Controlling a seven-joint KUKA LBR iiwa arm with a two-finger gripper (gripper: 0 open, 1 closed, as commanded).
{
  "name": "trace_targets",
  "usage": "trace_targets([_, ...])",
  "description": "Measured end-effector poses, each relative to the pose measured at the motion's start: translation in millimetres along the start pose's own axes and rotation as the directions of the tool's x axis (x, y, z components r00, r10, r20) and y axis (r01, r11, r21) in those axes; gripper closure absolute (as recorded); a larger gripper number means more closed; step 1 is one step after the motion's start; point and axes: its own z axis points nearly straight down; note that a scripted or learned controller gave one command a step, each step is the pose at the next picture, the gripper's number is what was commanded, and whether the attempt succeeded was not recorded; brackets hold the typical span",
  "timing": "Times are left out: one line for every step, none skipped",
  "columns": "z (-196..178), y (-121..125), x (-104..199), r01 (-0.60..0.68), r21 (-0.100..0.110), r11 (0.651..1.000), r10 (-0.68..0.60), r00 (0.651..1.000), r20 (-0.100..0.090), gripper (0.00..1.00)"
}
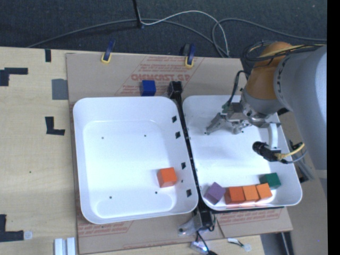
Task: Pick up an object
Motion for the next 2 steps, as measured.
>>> trace_targets([-12.9, 1.1, -0.1, 0.001, -0.004, 1.000, -0.001, 1.000, 0.001, 1.00])
trace_targets([-67.6, -8.3, -1.2, -0.001, -0.007, 1.000, 0.001, 1.000, 0.001, 1.00])
